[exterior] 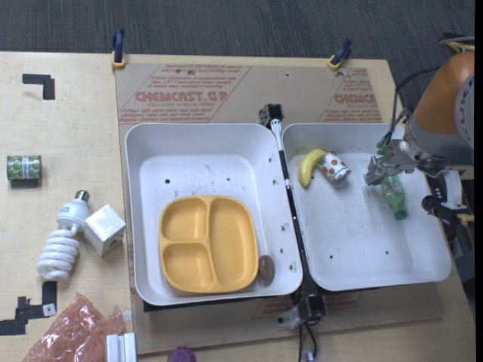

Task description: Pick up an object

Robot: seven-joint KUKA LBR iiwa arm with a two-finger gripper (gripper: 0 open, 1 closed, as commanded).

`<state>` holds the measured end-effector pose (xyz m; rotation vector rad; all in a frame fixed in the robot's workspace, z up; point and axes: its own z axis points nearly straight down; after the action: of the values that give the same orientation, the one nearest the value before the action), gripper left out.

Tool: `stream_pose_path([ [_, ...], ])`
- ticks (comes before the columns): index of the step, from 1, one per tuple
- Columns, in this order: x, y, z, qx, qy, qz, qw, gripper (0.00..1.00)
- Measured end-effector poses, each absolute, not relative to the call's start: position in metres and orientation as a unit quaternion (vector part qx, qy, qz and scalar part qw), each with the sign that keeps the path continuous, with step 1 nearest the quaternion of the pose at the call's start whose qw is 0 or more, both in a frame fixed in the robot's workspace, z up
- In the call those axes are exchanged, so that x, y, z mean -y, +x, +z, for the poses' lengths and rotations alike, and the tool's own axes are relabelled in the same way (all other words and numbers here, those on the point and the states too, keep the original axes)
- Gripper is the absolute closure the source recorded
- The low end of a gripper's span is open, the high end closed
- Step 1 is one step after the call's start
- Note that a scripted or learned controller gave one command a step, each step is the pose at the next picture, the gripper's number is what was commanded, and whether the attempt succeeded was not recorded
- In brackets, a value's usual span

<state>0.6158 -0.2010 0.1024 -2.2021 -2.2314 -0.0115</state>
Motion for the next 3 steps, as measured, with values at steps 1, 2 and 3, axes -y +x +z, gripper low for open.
stream_pose_path([
  [1,0.193,0.617,0.102,0.713,-0.701,-0.0081,0.011,0.0],
  [2,0.135,0.552,0.092,0.707,-0.707,0.0001,0.0,0.0],
  [3,0.137,0.553,0.102,0.706,-0.708,-0.0003,-0.001,1.0],
])
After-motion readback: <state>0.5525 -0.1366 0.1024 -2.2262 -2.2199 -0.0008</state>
